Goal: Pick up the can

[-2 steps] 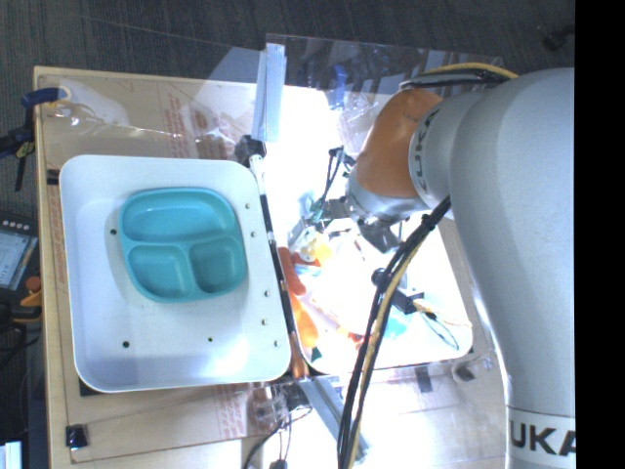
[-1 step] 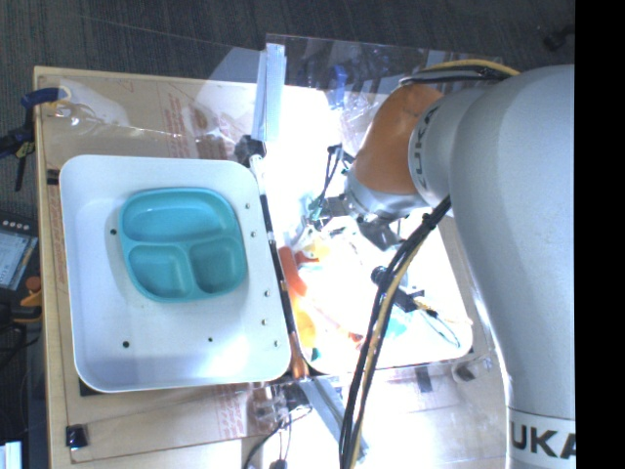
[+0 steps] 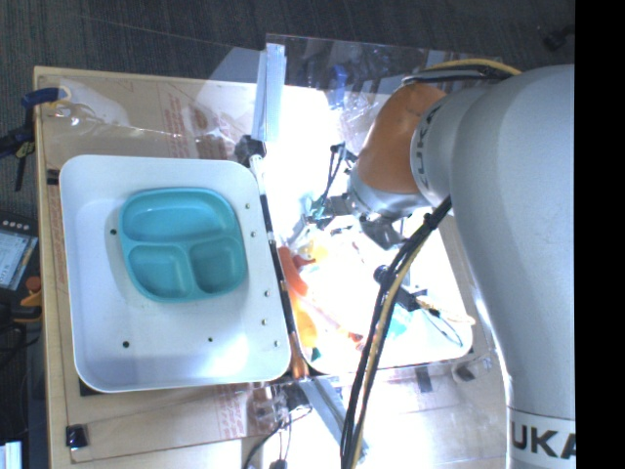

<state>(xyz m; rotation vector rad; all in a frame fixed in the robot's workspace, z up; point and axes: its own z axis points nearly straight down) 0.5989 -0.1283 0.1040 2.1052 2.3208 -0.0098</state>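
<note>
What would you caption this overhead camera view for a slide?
Grey KUKA arm reaches over glare-washed right bin; teal three-compartment plastic tray sits in left white bin.

A grey arm with an orange band reaches from the right over the glare-washed right bin, where orange and teal items blur along its left edge, while a teal divided tray sits centred in the left bin.

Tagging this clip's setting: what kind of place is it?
Looks like a robot lab bench, not a home. A grey arm reaches over two white bins on a wooden board, with loose cables around. The left bin holds a teal divided tray.
</note>
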